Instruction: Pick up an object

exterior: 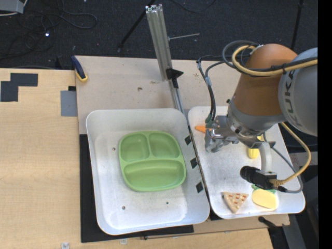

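Note:
My gripper (213, 143) hangs low over the upper left part of the right bin (223, 162), under the orange band of the arm (262, 82). A small orange piece (199, 129) lies just left of it, close to the bin's left wall. Near the front of the same bin lie a pizza-slice toy (234, 201) and a yellow fruit toy (265, 198). A small yellow piece (252, 152) peeks out from under the wrist on the right. I see nothing held by the gripper.
A green divided plate (152, 160) lies in the left bin (104, 191). A black plug with a cable (258, 177) hangs above the yellow fruit. An aluminium post (160, 43) rises behind the bins. Black clips (193, 162) sit along the wall between the bins.

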You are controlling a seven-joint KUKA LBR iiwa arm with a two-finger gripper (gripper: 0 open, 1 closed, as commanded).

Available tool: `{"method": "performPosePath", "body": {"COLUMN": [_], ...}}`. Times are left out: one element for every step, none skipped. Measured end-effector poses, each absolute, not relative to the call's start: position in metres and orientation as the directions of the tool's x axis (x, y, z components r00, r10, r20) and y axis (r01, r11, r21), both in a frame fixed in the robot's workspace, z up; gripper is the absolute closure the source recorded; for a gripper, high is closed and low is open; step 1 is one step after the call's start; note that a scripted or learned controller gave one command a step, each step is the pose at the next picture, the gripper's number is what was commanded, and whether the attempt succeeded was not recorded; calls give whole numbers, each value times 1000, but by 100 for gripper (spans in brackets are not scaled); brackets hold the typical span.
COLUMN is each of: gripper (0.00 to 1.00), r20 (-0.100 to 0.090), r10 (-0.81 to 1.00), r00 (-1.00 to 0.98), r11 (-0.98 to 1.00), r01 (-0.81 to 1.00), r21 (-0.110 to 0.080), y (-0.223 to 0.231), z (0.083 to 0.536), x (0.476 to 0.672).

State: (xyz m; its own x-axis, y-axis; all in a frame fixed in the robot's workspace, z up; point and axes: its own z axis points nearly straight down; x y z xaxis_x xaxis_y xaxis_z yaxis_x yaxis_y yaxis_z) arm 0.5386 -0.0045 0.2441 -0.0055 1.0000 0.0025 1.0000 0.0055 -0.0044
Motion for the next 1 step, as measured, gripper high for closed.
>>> {"method": "performPosePath", "body": {"gripper": [100], "r20": [2], "r10": [1000], "r00": [-6], "r11": [6], "r01": [1000], "r21": [-4], "y": [56], "z": [244], "x": [536]}}
